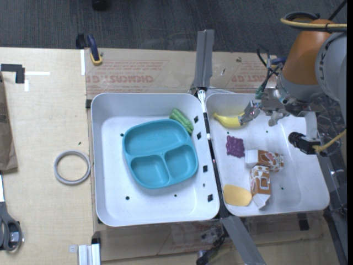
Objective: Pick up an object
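The banana [228, 120] lies at the far end of the right bin [309, 200], near the divider, and my gripper [249, 113] sits right at its stem end, fingertips low against the fruit. Whether my jaws are spread or pressed together I cannot tell from this slant, and nothing shows between them, so I judge this the reach, not yet a hold. Next I need to straddle the banana squarely, then close and lift. Nearby sit the purple grapes [235, 146], two cartons [262, 173] and a yellow wedge [237, 195]; the blue plate [160, 153] fills the left bin [107, 192].
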You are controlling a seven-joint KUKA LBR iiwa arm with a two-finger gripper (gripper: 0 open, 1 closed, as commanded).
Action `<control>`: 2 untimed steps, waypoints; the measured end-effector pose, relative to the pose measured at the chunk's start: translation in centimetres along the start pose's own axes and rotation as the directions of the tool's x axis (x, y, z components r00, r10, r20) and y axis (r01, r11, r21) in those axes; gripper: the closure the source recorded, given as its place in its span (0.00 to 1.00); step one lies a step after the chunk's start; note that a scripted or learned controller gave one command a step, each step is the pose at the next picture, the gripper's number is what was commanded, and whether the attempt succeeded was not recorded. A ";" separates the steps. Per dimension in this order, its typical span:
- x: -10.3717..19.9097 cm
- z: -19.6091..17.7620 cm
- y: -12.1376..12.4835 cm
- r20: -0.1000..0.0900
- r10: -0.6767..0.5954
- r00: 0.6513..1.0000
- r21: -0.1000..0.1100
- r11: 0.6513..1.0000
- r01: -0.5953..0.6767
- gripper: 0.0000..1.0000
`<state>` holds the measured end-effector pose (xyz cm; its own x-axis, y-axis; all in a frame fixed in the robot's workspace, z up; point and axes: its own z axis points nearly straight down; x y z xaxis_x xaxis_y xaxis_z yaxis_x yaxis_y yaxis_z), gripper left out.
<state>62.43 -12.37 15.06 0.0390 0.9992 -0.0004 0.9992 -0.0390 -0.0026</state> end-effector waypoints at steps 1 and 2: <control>2.3 5.8 3.4 0.001 -0.206 0.979 -0.002 0.979 0.206 0.00; 2.3 4.9 3.3 0.001 -0.204 0.979 0.000 0.979 0.204 1.00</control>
<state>65.84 -10.24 10.13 -0.1662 0.9861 -0.0012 0.9861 0.1662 -0.0027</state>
